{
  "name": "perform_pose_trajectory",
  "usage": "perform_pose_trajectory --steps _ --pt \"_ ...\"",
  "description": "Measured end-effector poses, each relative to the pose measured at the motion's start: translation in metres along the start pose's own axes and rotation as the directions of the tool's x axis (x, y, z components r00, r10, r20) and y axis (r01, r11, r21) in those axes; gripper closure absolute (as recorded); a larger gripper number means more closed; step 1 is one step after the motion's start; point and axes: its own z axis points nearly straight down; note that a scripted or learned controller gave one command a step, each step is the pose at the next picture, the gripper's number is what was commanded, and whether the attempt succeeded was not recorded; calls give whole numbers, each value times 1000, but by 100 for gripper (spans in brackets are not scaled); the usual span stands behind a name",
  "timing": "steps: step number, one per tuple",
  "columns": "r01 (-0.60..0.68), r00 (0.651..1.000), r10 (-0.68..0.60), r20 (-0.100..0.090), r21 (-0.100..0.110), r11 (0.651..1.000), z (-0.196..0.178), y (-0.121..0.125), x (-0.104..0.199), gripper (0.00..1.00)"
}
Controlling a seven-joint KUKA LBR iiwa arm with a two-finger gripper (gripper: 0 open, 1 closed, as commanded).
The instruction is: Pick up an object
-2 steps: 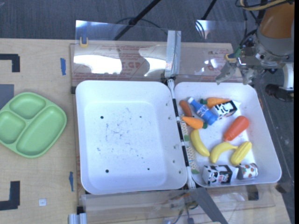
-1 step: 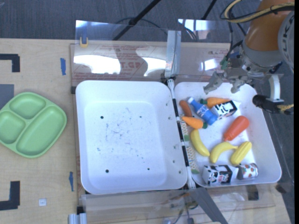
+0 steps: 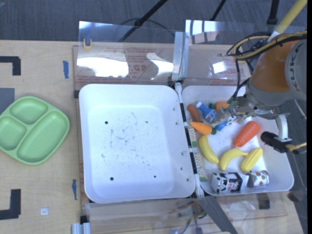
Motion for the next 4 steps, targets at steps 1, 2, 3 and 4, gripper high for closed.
perform_pose_trajectory --steps 1,2,3,4 --pt "42 999 -42 -1 1 999 3 -96 -31 0" --pt "106 994 -106 -5 -3 994 44 -113 -77 0" --pt "102 995 -102 -1 -4 995 35 -113 -79 100" --pt "-140 990 140 1 -1 990 -70 -33 -46 100"
